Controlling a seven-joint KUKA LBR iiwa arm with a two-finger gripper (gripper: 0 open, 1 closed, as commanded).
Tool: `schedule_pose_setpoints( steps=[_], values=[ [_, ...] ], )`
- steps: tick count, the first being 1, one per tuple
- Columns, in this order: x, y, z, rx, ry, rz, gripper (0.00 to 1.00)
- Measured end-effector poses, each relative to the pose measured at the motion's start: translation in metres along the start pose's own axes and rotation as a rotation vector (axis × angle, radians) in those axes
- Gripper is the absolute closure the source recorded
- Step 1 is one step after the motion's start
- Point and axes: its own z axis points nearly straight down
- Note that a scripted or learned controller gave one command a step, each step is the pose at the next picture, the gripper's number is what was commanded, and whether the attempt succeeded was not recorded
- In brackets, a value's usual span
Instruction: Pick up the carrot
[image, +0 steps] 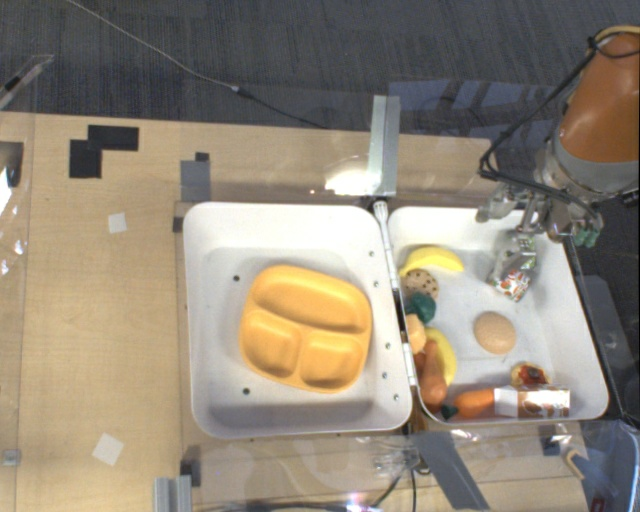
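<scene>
Lying by the right bin's (588, 345) front wall, carrot (472, 403), green end leftward, tip touching a white carton (537, 402). Probably light, stiff, smooth; best pinched across its thick middle. Well apart near the back wall, gripper (515, 272); open or closed, cannot tell.

No text, brand, number or sign can be read. The carton (531, 403) at the front of the right bin (590, 345) bears a brown-and-white printed label, and the packet (514, 275) near the bin's back has printing, but both are too small and blurred to read.
</scene>
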Motion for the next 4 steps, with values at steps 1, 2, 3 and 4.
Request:
schedule_pose_setpoints(
  steps=[1, 2, 3, 4],
  values=[
    [0.077, 0.055, 0.061, -0.002, 0.005, 0.053, 0.00],
    [0.121, 0.035, 0.155, 0.002, -0.016, 0.063, 0.00],
    [0.117, 0.036, 0.147, 0.003, -0.021, 0.060, 1.00],
    [0.091, -0.016, -0.018, 0.004, -0.009, -0.118, 1.00]
  ],
)
